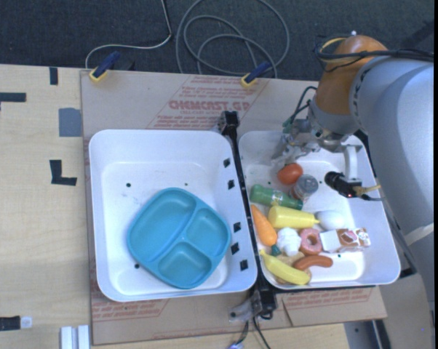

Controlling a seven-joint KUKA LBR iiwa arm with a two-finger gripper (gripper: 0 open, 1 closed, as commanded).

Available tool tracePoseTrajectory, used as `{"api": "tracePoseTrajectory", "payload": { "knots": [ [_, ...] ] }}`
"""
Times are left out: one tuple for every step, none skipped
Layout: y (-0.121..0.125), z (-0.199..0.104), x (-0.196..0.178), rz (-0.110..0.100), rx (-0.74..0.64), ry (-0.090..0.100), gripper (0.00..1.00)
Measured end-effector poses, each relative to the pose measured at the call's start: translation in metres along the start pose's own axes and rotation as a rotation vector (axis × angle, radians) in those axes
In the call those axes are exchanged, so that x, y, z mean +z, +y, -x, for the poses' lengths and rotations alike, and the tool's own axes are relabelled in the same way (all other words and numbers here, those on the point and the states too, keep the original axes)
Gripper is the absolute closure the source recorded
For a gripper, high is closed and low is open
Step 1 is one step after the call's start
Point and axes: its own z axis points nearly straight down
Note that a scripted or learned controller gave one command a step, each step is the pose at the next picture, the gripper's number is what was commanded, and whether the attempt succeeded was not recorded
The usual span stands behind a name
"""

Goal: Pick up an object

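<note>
I see the grey arm with its orange band (348,75) reaching in from the right, over the far end of the shallow white right-hand bin (383,267), which I take as my landmark. To the left of that bin, touching it along a shared edge, sits the matching white left-hand bin (106,151), and in it lies a blue plastic divided plate (178,236) with three compartments.

The two-finger gripper (297,142) hangs over the far left part of the right-hand bin, above bare white floor; I cannot tell from here how its fingers stand, and I see nothing between them.

Just on the near side of the gripper lies a small red toy tomato (289,173), with a grey round lid-like piece (305,187) beside it. Toward the bin's near end the toys crowd together: a green toy bottle (270,195), a yellow cylinder (292,216), an orange toy carrot (263,225), a yellow toy banana (284,269), a pink ring doughnut (311,241), a red toy sausage (313,262) and a small printed carton (348,238).
</note>
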Motion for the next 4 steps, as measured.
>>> {"api": "tracePoseTrajectory", "payload": {
  "knots": [
    [-0.001,0.000,0.001,-0.002,0.000,0.000,0.00],
    [-0.047,0.006,0.012,-0.005,0.002,0.001,0.00],
    [0.000,-0.021,0.013,-0.005,-0.002,0.002,0.00],
    [-0.001,-0.019,0.001,-0.003,-0.001,0.001,1.00]
  ]
}}
